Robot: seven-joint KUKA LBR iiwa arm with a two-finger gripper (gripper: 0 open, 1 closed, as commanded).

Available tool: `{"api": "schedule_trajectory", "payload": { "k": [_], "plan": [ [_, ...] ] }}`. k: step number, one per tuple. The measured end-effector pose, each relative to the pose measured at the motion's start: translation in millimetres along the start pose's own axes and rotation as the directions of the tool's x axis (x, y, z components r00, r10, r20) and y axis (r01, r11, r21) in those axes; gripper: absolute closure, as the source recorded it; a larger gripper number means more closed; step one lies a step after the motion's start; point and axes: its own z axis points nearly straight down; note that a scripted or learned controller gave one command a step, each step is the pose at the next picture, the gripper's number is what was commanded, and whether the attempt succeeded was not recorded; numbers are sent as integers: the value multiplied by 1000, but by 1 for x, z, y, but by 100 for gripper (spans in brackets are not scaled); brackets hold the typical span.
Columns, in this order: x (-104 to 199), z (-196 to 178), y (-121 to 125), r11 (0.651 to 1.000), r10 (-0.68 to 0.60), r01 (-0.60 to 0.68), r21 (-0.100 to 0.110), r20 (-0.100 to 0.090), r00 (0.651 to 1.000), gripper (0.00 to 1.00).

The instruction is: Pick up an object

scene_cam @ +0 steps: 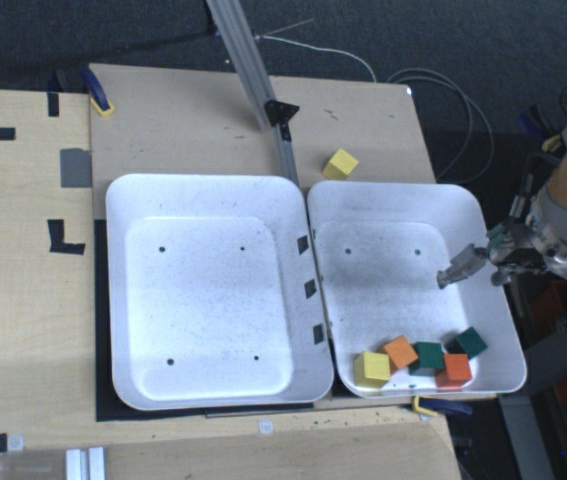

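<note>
Covering the floor behind everything is dark blue carpet, with the pale wooden bench and a brown board laid over it. Two white bins sit touching: the left bin well away from the gripper, the right bin beneath it. A grey pole slants across the board. Whether the jaws are wide or narrow, I cannot tell; they look perhaps bare. Below them huddle a yellow block, orange block, two green blocks and a red-orange block. Another yellow cube lies outside, above-left.
</note>
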Motion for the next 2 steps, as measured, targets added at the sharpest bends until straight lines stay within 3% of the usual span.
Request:
{"api": "schedule_trajectory", "payload": {
  "k": [1,2],
  "plan": [
    [76,2,-1,1000,-8,8,2,-3,1000,0],
    [62,-27,48,1000,-2,2,-5,2,1000,0]
  ]
}}
